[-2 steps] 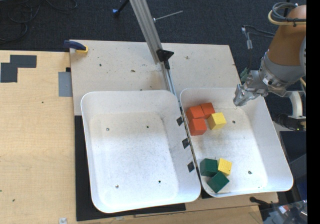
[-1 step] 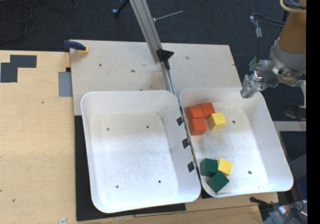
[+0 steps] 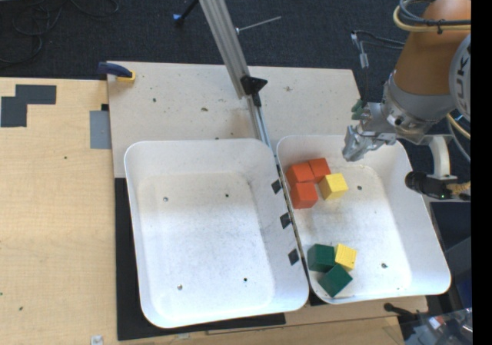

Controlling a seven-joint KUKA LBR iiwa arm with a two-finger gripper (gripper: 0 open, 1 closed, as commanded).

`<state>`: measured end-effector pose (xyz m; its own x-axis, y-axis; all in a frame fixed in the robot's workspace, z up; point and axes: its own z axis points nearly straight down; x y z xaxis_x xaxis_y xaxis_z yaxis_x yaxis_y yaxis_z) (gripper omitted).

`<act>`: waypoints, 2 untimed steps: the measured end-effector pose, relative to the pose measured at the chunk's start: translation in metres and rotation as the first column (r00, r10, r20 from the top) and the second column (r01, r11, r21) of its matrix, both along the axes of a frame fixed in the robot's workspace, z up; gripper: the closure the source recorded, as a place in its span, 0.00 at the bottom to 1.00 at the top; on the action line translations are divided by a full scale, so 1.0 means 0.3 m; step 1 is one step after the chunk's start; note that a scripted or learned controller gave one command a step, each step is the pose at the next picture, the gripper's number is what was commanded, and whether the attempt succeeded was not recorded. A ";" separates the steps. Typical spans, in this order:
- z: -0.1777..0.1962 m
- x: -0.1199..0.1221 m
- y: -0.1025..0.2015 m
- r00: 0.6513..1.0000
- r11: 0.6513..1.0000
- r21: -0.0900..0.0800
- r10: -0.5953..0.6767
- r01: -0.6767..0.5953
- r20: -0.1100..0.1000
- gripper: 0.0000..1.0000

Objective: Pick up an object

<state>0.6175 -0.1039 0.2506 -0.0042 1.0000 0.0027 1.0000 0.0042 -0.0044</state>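
The right bin [image 3: 400, 259] holds an orange block [image 3: 305, 181] near its far left, with a small yellow cube [image 3: 334, 185] touching its right side. Toward the near edge lie two green blocks [image 3: 327, 268] with another yellow cube [image 3: 346, 256] against them. My gripper [image 3: 355, 147] hangs over the bin's far rim, to the upper right of the orange block and the yellow cube, apart from both. Nothing shows between its fingers.
The left bin [image 3: 154, 182] sits beside the right one, with black clips along the shared wall [image 3: 283, 217]. A slanted aluminium bar [image 3: 227, 36] rises behind the bins. A blue-and-yellow clamp [image 3: 117, 71] lies at the board's far left corner.
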 end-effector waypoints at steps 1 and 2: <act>-0.041 -0.076 0.161 1.000 1.000 0.000 -0.001 0.001 -0.002 1.00; -0.084 -0.118 0.346 1.000 1.000 0.000 0.000 0.000 -0.001 1.00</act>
